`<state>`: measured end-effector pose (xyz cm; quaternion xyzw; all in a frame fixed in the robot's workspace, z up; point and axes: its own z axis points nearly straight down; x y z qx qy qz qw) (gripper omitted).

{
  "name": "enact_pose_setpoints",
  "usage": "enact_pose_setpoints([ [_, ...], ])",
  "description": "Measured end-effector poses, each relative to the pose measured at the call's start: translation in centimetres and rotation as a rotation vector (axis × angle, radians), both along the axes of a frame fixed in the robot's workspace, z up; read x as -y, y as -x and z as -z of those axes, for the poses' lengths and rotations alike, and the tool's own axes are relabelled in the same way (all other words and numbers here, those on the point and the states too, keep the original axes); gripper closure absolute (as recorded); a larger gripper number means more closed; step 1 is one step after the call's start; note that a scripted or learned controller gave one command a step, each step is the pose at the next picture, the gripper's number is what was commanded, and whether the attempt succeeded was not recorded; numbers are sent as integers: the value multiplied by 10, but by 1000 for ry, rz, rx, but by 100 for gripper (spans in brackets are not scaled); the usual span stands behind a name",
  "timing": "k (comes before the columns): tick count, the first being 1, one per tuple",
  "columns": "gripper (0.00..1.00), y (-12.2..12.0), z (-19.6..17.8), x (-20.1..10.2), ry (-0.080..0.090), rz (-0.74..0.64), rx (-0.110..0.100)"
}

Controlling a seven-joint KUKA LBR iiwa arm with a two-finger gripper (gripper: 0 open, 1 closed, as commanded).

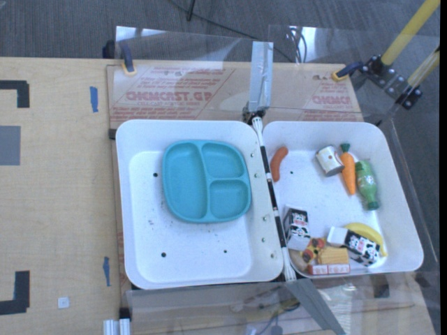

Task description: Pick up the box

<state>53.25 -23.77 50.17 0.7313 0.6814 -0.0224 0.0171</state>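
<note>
Several box-like items lie in the near part of the right bin (pixel 398 166). A white carton with black cow patches (pixel 298 226) rests against the bin's left wall. A second cow-patterned carton (pixel 362 246) lies at the near right, just under a banana (pixel 368 233). Between them, a flat yellow box (pixel 332 256) with a red edge sits against the near rim. Small red and yellow pieces (pixel 313 250) crowd its left side.
The right bin also holds an orange sausage (pixel 279 162), a small white can (pixel 327 159), a carrot (pixel 347 170) and a green bottle (pixel 367 184). In the left bin (pixel 140 215) lies a teal divided plate (pixel 207 180). A clear panel stands behind both bins.
</note>
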Motion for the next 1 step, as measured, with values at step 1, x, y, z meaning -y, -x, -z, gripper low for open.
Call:
enact_pose_setpoints([
  [1,100,-3,-8,0,4,-2,0],
])
